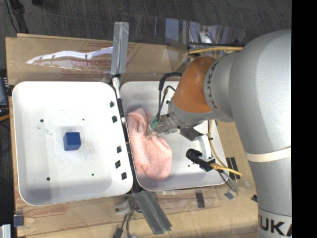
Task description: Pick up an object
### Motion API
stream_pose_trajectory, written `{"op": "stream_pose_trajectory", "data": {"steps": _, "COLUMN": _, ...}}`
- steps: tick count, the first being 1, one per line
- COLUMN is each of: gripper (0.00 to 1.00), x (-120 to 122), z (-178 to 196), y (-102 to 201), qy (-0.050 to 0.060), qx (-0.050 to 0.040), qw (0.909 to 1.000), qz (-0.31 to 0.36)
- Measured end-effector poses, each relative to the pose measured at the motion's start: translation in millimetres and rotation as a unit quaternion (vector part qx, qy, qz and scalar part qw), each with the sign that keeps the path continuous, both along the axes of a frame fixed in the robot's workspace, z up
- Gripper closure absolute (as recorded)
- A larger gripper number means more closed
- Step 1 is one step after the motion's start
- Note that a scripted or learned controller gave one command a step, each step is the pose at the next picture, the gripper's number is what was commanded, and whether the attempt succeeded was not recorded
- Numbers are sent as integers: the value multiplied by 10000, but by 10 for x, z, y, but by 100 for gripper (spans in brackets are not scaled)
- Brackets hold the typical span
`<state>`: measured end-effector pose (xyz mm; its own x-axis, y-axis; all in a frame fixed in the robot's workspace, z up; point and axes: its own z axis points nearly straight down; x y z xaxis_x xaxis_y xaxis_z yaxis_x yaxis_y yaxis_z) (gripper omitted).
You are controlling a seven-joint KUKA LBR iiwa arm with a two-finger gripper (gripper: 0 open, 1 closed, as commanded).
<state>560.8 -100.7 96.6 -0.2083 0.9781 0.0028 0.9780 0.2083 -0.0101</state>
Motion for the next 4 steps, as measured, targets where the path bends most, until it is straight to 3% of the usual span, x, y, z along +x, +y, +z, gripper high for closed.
{"op": "stream_pose_trajectory", "data": {"steps": 1, "gripper": 100, "x": 260, "z": 931, "y": 505, "qy": -24, "qx": -9, "qw": 9971, "qz": -761}}
{"op": "stream_pose_trajectory", "data": {"steps": 2, "gripper": 0, "x": 259, "z": 929, "y": 502, "qy": -21, "qx": -10, "qw": 9971, "qz": -764}}
{"op": "stream_pose_trajectory", "data": {"steps": 3, "gripper": 0, "x": 264, "z": 919, "y": 1092, "qy": -7, "qx": -4, "qw": 9996, "qz": 292}}
{"op": "stream_pose_trajectory", "data": {"steps": 4, "gripper": 0, "x": -64, "z": 927, "y": 789, "qy": -18, "qx": 9, "qw": 9867, "qz": 1622}}
